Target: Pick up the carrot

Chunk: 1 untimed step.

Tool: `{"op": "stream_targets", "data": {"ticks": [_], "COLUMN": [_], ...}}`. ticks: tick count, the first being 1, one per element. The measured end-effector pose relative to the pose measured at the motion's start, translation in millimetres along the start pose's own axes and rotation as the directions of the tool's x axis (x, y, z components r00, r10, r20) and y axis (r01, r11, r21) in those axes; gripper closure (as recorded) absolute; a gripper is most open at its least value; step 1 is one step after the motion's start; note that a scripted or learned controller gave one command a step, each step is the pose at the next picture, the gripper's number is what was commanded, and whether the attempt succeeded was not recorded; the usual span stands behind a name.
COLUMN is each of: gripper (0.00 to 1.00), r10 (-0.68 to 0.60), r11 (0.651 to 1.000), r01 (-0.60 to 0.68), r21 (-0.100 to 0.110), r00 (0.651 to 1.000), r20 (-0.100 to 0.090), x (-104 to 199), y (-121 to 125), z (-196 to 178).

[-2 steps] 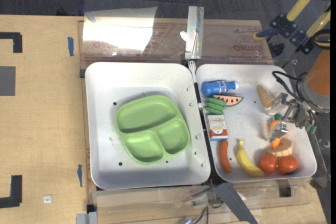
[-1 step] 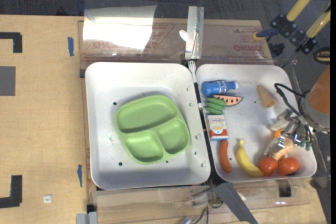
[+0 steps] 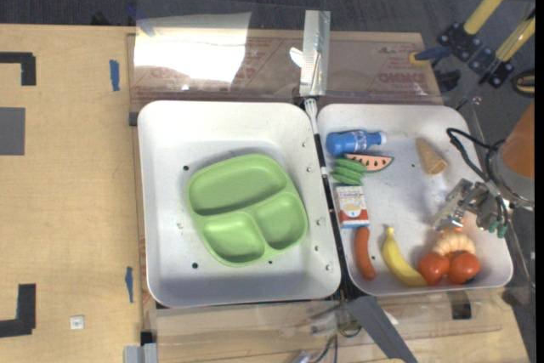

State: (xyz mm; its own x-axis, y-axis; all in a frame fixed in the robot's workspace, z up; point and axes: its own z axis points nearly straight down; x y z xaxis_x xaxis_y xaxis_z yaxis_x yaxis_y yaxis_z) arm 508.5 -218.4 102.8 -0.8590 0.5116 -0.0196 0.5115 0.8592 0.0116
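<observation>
Both white bins [image 3: 161, 208] look like smooth moulded plastic with a soft sheen. The green divided plate [image 3: 246, 207] at frame centre-left is matt plastic. At lower right the banana [image 3: 398, 258] and tomatoes [image 3: 449, 267] shine like glossy plastic toys; the orange carrot [image 3: 365, 253] beside them seems duller, though the view is coarse. The worktop [image 3: 64, 183] at left is pale, matt wood or board. Clear glossy sheeting [image 3: 195, 55] glares at upper centre.

Green divided plate [image 3: 246, 208], blue bottle [image 3: 353, 141], yellow banana [image 3: 398, 260], red tomatoes [image 3: 448, 267].
</observation>
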Motion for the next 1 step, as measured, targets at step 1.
{"op": "stream_targets", "data": {"ticks": [1], "gripper": [1.00], "r10": [0.479], "r11": [0.878], "r01": [-0.479], "r21": [0.017], "r00": [0.878], "r20": [-0.008], "x": [20.6], "y": [-12.7], "z": [-17.4]}}
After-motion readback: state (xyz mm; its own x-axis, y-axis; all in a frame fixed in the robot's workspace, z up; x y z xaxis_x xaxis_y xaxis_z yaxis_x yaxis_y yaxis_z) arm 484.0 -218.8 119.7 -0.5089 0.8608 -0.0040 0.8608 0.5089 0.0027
